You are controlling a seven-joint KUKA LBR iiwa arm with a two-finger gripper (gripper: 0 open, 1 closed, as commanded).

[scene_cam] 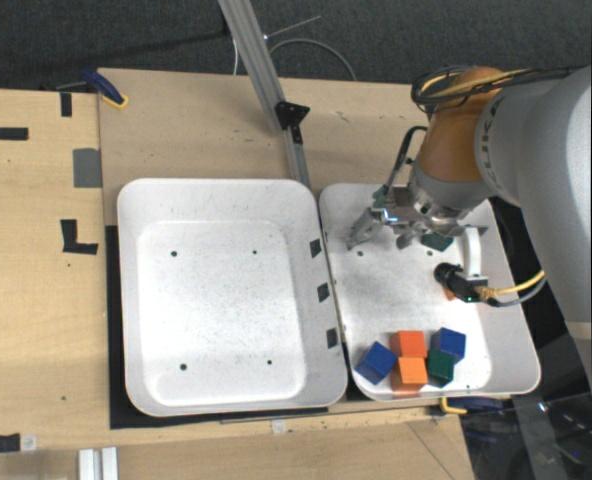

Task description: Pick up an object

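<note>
Several small blocks lie clustered in the near corner of the right bin (396, 298): a blue block (376, 361), two orange blocks (410, 343) (412, 372), a second blue block (451, 343) and a green block (440, 368). My gripper (383, 234) hangs over the far part of the same bin, well away from the cluster. Its fingers are spread open with nothing between them. The grey arm with its orange band (456, 148) comes in from the right.
The left bin (216, 298) sits beside the right one. A slanted metal pole (256, 48) with a black bracket (291, 116) crosses the bench behind the bins. A blue and yellow clamp (106, 88) lies at the far left.
</note>
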